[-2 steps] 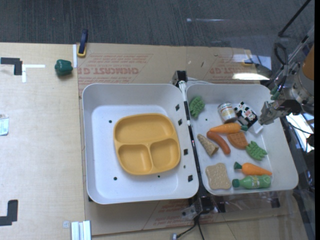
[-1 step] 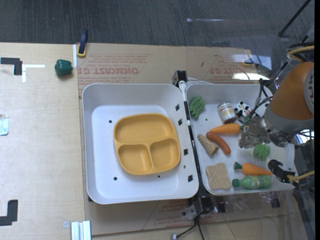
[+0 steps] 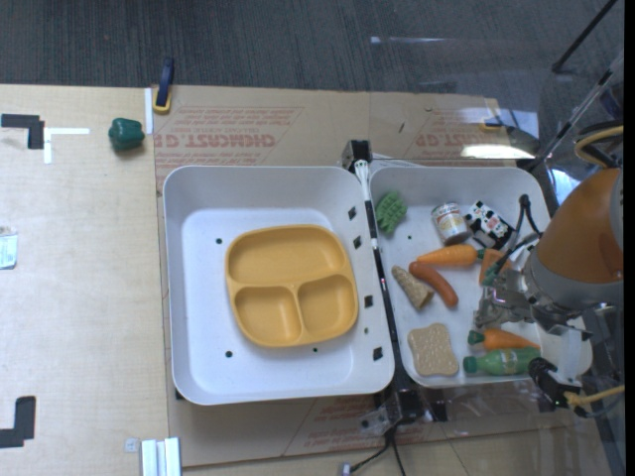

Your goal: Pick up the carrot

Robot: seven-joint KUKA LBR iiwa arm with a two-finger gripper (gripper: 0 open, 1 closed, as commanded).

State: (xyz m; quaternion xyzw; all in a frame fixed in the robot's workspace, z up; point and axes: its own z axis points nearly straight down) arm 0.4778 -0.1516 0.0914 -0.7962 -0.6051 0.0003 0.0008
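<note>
Nearest the bottom edge, cables (image 3: pixel 382 442) trail out from under the two bins. Far left on the bench, a green lump (image 3: pixel 126 135) sits near a blue-and-yellow clamp (image 3: pixel 163 85). Next comes the left bin (image 3: pixel 189 296), holding a yellow divided plate (image 3: pixel 292 285). Beyond the divider, the right bin (image 3: pixel 446 178) holds a green toy (image 3: pixel 390 211), a bread stick (image 3: pixel 411 288), a cracker-like slice (image 3: pixel 433 351), a sausage (image 3: pixel 435 285), a small can (image 3: pixel 449 222), a black-and-white toy (image 3: pixel 489 224) and a green bottle (image 3: pixel 499 363). One carrot (image 3: pixel 446 258) lies mid-bin, just beside the sausage; a second carrot (image 3: pixel 508 340) lies just above the bottle. Above that second carrot hangs the gripper (image 3: pixel 493 310), but whether it is released or clenched I cannot tell.
</note>
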